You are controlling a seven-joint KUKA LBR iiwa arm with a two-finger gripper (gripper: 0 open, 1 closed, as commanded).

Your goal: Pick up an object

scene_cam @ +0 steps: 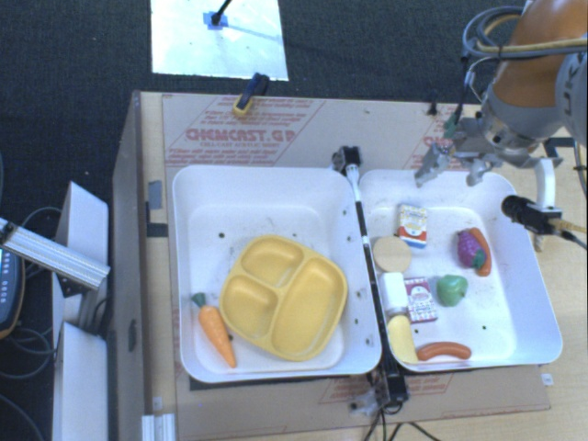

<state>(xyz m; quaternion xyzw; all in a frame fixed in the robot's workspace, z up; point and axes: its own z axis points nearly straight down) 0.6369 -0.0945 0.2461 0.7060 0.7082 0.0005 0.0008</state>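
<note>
Gripper [452,165] at right bin [537,333] 12 o'clock rim, jaws spread, holding nothing. Milk carton [412,225], toy eggplant [473,250], sausage [444,350] untouched. Pick not begun.

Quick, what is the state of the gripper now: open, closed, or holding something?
Two-finger gripper: open, holding nothing, above the far rim of the right white bin.

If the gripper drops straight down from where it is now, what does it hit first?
Most likely bare floor at the far end of the right bin. The open gripper hangs above that back rim, with the small carton nearest but off to the side. Depth is hard to judge.
</note>
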